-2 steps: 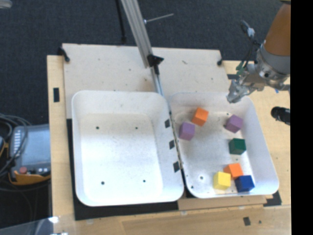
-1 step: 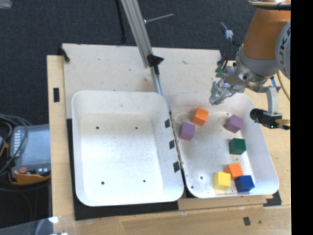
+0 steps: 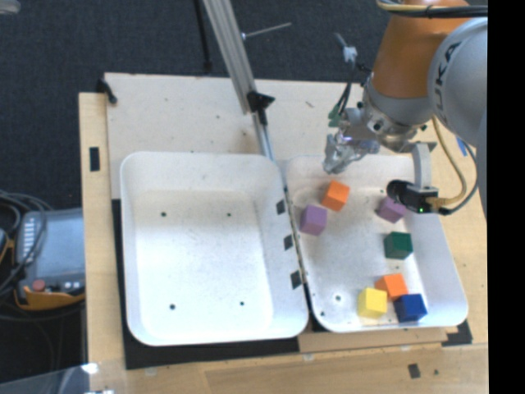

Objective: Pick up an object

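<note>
**Hovering over the right bin, nothing in hand**

The left bin (image 3: 139,220) sits beside me. In the right bin (image 3: 447,257), left to right: a purple cube (image 3: 313,219), an orange cube (image 3: 335,195), a yellow cube (image 3: 372,302), a second purple block (image 3: 390,211), a smaller orange cube (image 3: 394,284), a green cube (image 3: 399,245), a blue cube (image 3: 411,307). My gripper (image 3: 338,158) hangs above the bin's far left corner, just beyond the upper orange cube; I cannot tell how it is set. Dropping straight down, I judge I'd miss that cube or clip its edge and knock it toward the purple one.
</note>
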